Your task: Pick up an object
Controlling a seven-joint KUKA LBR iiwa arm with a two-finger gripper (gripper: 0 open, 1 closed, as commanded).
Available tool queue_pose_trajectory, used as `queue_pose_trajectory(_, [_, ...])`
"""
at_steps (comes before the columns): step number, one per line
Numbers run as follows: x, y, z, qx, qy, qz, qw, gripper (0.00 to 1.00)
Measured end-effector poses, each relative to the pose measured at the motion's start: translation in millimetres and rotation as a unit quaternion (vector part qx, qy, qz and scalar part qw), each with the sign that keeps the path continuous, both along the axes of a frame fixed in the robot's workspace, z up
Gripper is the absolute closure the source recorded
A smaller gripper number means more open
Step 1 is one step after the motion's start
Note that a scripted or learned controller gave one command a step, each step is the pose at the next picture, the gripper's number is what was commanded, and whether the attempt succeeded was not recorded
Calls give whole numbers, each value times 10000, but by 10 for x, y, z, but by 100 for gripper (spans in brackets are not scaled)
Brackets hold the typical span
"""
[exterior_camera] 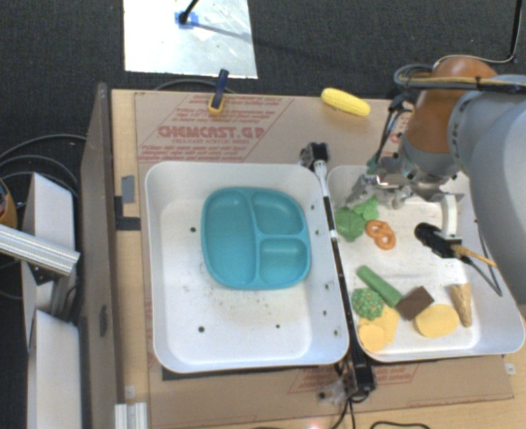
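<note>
The gripper is over the far part of the right bin, and I cannot tell if it is open or closed. Nothing is seen held in it. Just beside it, toward the left bin, lies a green leafy toy, and an orange pretzel-shaped toy is touching or almost touching this one. Nearer to the camera in the same bin lie a green stick, a broccoli toy, a brown block, a yellow round piece and a tan cone. The left bin holds a teal divided plate. A yellow oblong toy lies on the desk, behind the bins.
</note>
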State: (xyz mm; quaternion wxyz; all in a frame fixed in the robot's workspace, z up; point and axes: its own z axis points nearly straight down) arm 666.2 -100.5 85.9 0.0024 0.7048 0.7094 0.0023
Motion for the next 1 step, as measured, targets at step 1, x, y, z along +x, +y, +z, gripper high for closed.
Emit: queue_pose_trajectory(1, [-8, -9, 107, -13, 3, 11, 10000, 100])
